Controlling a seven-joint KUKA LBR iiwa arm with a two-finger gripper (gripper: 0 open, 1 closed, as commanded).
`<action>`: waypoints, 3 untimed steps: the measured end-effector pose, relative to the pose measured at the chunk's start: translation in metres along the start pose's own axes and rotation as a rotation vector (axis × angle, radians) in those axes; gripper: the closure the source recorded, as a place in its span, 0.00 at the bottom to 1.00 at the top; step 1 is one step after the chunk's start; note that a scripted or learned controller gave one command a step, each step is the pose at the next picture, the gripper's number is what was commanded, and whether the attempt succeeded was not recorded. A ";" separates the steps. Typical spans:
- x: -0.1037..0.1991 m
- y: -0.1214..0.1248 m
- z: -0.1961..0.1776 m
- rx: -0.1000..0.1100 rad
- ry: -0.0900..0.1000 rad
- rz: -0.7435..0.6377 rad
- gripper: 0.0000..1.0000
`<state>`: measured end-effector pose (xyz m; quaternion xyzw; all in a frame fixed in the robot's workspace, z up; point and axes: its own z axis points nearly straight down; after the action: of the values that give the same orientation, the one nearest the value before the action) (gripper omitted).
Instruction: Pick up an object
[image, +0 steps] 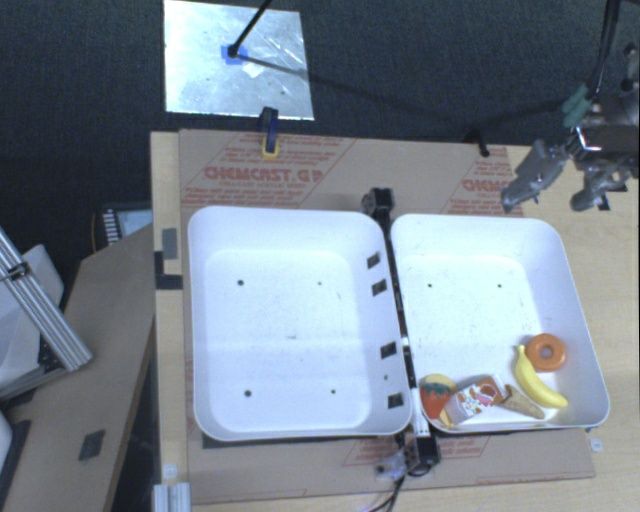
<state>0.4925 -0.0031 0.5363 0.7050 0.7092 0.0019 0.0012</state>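
- The claw (555, 192) hangs at the far right of the scene, above the far right corner of the right bin (470, 235), well apart from anything it could lift. Its two fingers stand spread, with nothing between them.
- Everything pickable sits bunched in the near right corner of the right bin: a banana (536, 379), an orange ring like a small doughnut (546, 351) touching the banana's far end, a red-and-white packet (473, 399), a brown cone-shaped piece (521, 403) and a round orange-red fruit (435, 393) against the bin's left wall.
- The left bin (280, 320) offers no target.
- The step in hand looks like the approach: the claw must travel toward the near side of the bin before it descends.
- To do it well, choose a piece with free space on two sides. The banana seems the best candidate, since its long curved body gives the fingers a clear narrow width to span.
- Set the fingers across the banana's short axis at its middle, away from the ring.
- Descend straight, keeping off the bin's sloping near wall, which crowds the pile and could deflect one finger.
- Close only once both fingers sit below the banana's widest line.
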 end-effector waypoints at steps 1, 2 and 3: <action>0.063 -0.006 0.001 0.002 0.001 -0.005 0.00; 0.144 -0.006 0.002 0.002 0.002 -0.006 0.00; 0.218 -0.006 0.002 0.003 0.002 -0.005 0.00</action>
<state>0.4855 0.2150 0.5345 0.7032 0.7110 0.0013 -0.0007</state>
